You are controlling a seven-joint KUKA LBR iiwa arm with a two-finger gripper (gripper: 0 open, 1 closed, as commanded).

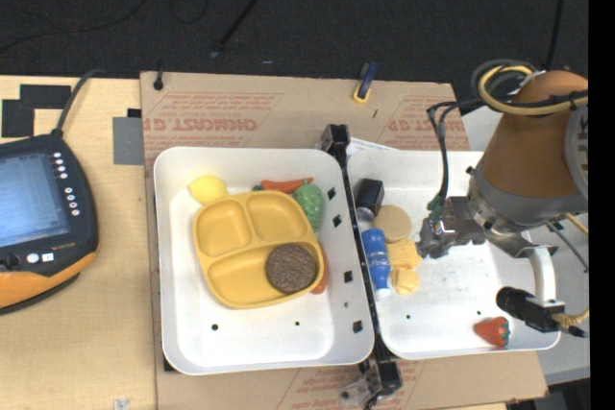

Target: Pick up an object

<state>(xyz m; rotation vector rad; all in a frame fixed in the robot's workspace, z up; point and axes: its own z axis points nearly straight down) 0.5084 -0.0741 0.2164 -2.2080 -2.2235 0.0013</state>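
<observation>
The gripper (434, 235) hangs over the right bin (452, 341), beside a blue bottle (375, 259) and yellow pieces (404, 256); its grip state cannot be told. A red strawberry (493, 330) lies near the bin's front right corner.

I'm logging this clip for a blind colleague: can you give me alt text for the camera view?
A grey arm with an orange band reaches from the right, its gripper low over the right white bin, near a blue bottle and pale yellow pieces. A red strawberry-like toy lies by that bin's near edge. The left white bin holds a yellow divided plate with a brown round patty.
</observation>
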